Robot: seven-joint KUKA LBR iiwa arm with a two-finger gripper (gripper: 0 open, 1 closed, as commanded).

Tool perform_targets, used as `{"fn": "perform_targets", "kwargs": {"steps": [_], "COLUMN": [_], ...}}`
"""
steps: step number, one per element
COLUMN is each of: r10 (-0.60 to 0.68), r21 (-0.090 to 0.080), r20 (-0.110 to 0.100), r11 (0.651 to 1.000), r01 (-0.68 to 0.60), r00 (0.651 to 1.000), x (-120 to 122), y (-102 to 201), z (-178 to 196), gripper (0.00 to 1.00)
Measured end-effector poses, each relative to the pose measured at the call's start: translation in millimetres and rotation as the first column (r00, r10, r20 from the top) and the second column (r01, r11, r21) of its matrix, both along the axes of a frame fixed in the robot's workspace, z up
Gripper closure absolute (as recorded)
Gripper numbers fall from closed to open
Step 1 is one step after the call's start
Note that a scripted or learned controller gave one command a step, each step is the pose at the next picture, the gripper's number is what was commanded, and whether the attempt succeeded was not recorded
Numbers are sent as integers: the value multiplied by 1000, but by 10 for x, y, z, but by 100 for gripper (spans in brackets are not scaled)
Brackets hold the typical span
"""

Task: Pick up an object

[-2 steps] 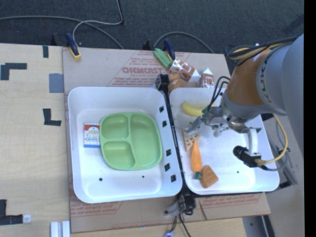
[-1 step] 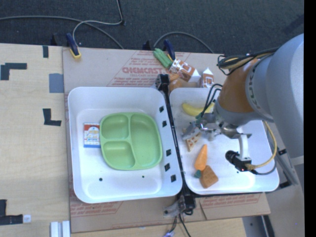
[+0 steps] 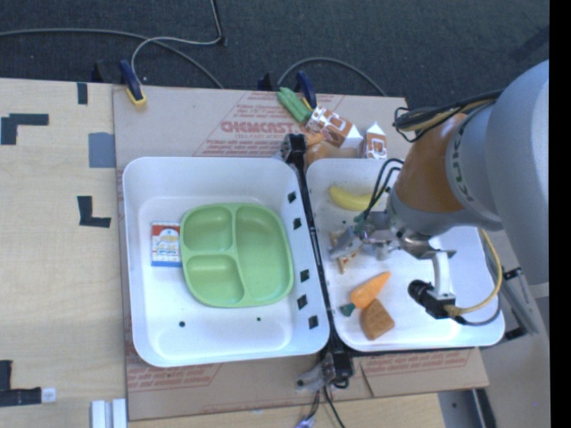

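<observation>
Nearest us looms the grey arm [image 3: 526, 150] with its orange band [image 3: 428, 163], reaching in from the right and bending down over the right bin [image 3: 473, 333]. We see its claw [image 3: 357, 239] low in that bin's left half, close to the divider between the bins; whether it is open or closed we cannot tell, since the wrist and a tangle of small parts blur together there.

Just below the claw lies an orange carrot [image 3: 368, 290], tilted, with a brown bread-like chunk [image 3: 377, 320] touching its lower end. We see neither one between the claw's tips. Above the claw, a yellow banana [image 3: 350, 198] rests near the bin's upper wall, partly hidden by the arm's cables.

In the left bin [image 3: 214, 346] we find a green divided plate [image 3: 237, 254], and a small printed card or box [image 3: 165, 243] just beside its left edge. Beyond the bins, on the cardboard-covered tabletop [image 3: 232, 127], a green clamp [image 3: 294, 105] and small orange-and-white cartons [image 3: 335, 130] stand near the divider.
</observation>
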State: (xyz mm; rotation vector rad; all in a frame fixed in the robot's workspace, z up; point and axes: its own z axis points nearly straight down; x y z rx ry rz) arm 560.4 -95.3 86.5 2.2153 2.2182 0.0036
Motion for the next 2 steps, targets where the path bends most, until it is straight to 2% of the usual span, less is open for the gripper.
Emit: {"fn": "perform_targets", "kwargs": {"steps": [1,2], "r10": [0,3], "r21": [-1,4], "r20": [-1,-5], "r11": [1000,1000], "r01": [0,-3], "r00": [1000,1000], "x": [-1,198], "y": [-4,839], "z": [95,986], "gripper": [100,100]}}
